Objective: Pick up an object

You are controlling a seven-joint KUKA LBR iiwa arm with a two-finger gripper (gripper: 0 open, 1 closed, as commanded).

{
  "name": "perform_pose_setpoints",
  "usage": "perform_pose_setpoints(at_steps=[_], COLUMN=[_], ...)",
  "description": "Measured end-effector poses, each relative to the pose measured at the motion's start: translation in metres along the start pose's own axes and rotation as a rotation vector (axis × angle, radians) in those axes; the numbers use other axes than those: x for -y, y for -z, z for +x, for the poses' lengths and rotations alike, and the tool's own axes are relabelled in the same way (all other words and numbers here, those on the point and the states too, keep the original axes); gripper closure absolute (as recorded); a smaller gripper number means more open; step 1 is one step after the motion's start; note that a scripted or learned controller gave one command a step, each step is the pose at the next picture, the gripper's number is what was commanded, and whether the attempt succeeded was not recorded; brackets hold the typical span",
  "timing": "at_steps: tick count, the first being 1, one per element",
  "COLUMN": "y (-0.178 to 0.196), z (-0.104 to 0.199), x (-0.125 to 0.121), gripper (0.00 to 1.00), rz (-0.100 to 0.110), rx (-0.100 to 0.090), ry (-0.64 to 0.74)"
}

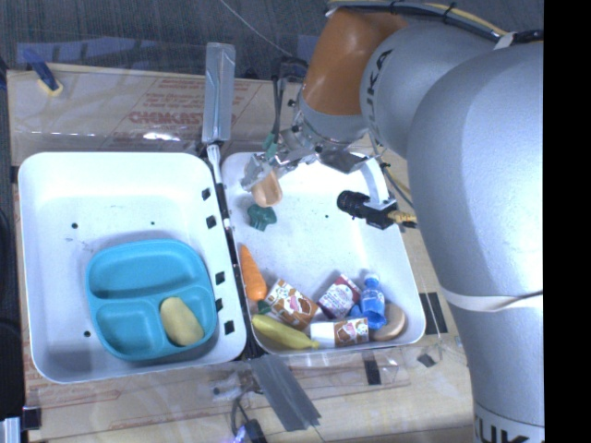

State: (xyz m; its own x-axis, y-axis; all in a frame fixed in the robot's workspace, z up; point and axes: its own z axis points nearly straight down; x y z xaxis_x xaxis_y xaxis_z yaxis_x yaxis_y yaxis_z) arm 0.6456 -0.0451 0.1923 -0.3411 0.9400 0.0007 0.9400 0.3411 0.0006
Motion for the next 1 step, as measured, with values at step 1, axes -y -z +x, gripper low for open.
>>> perform_pose_setpoints(at_steps=[1], y=[-0.0002], z=[0.0028], x=[-0.0129], gripper=[1.0], rz=[0.0], rx=[0.002], ry=[-0.088])
